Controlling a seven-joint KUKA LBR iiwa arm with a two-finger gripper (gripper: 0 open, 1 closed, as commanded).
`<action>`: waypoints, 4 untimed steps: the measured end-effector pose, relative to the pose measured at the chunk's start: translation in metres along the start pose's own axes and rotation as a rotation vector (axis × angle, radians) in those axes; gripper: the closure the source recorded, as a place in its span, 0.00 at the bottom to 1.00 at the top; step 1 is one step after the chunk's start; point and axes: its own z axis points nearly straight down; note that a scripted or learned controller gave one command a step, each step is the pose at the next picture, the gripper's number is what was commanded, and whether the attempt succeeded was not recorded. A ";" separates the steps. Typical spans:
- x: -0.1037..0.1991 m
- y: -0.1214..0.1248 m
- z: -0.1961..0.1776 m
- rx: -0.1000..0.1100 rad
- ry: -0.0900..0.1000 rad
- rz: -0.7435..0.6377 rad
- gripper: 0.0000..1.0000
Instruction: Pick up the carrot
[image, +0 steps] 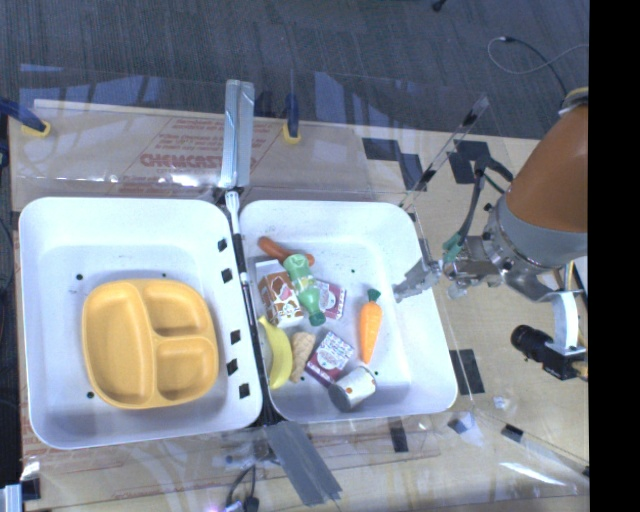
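Orange carrot (369, 329) lies just down-left of my gripper (412, 283), long axis near vertical; finger state unclear.

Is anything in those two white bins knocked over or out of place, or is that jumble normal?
Nothing looks damaged or spilled. The right bin holds a loose heap: carrot, banana, green bottle, snack packets and a small can lying on its side. The yellow divided plate sits flat in the left bin. The gripper hangs over the right bin's edge.
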 end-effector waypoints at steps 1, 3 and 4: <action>-0.004 0.057 0.082 0.001 0.001 -0.141 0.00; -0.009 0.043 0.183 0.000 -0.001 -0.239 1.00; 0.004 0.018 0.058 -0.004 -0.001 -0.214 1.00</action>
